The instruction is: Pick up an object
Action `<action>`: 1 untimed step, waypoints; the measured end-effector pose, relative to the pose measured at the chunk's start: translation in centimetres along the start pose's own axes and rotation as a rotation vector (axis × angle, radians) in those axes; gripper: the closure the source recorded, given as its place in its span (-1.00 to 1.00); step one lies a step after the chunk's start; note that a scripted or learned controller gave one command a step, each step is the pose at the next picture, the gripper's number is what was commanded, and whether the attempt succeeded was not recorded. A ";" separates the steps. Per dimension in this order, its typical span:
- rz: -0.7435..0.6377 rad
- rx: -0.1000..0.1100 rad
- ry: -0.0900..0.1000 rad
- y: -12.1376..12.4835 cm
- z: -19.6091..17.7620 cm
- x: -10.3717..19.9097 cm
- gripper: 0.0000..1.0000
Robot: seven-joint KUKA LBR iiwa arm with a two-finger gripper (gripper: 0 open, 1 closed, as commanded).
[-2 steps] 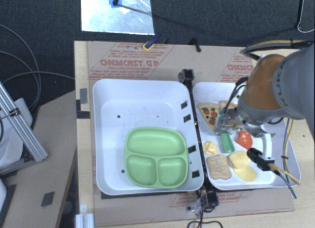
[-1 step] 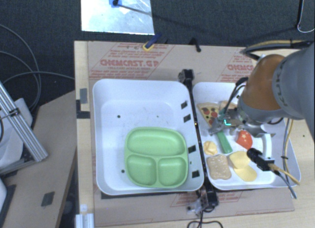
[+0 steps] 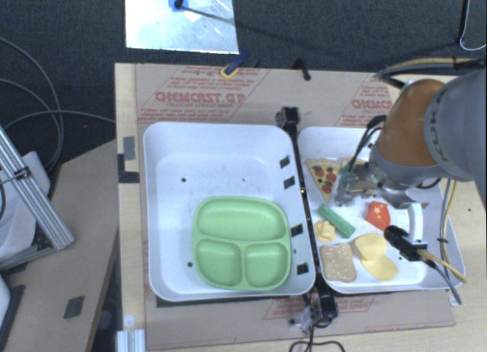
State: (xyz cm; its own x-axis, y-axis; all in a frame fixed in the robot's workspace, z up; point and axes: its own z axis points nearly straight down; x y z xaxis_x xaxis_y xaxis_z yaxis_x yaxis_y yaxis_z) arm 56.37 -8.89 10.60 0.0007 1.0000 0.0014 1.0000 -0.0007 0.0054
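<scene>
The right bin [image 3: 327,141] holds toy food: a pizza slice [image 3: 325,175], a green stick [image 3: 336,220], a small yellow piece [image 3: 326,230], a tan bread slice [image 3: 338,261], a yellow chip-like piece [image 3: 375,255] and a red piece [image 3: 378,211]. My gripper [image 3: 348,189] hangs low over the bin's middle, just right of the pizza slice and above the green stick. Nothing shows between its tips. The grey arm with its orange band [image 3: 411,126] covers the bin's far right part.
The left bin [image 3: 171,160] holds a green three-compartment tray [image 3: 242,242]. A black divider [image 3: 297,176] runs between the bins. Black and yellow cables [image 3: 418,254] trail off the arm over the right bin's front right corner. Cardboard lies under both bins.
</scene>
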 end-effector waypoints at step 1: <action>0.000 0.001 0.000 0.0 0.0 0.0 -1.00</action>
State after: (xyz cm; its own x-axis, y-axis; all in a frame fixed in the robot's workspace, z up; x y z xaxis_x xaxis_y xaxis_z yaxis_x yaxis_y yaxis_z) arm 56.35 -8.88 10.56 0.0010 1.0000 0.0017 1.0000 -0.0010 0.0048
